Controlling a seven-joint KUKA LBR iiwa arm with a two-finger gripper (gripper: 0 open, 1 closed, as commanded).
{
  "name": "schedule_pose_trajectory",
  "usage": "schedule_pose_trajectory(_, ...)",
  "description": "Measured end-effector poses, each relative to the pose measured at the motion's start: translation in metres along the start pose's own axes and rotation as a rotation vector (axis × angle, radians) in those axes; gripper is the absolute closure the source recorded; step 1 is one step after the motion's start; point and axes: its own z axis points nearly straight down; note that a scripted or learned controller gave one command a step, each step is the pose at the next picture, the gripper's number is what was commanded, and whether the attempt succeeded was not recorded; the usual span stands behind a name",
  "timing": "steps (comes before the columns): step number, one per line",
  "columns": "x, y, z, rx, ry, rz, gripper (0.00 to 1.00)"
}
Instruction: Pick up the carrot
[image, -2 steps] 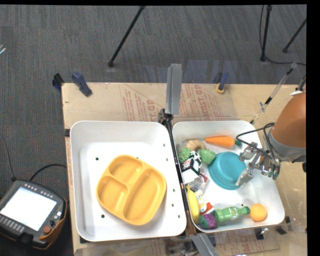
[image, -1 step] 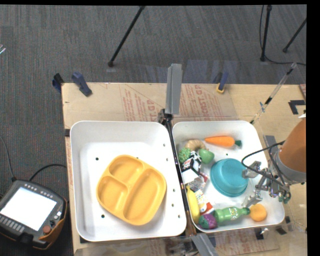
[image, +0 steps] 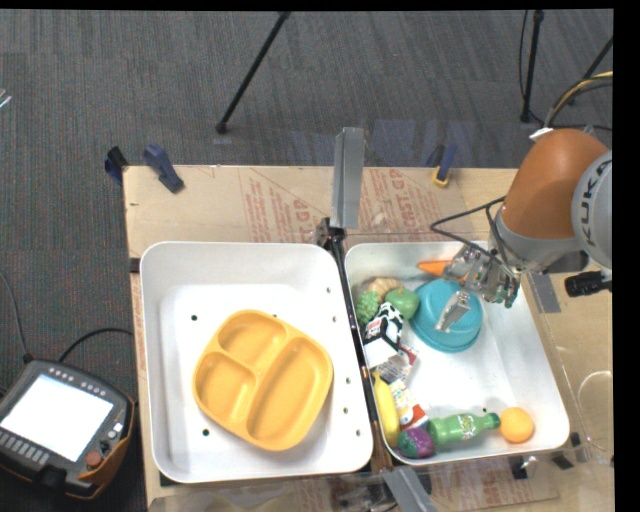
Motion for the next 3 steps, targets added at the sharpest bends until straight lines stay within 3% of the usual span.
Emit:
schedule_pose_trajectory(1,0.018,-0.052,0.01,-0.008,-0.023,0.245,0.0)
schedule_pose_trajectory(2,-0.017,-0.039,0.01,0.025,0.06,0.501,0.0)
schedule_pose_trajectory(3,-0.021,-0.036,0.009,0.031,0.071,0.558,0.0)
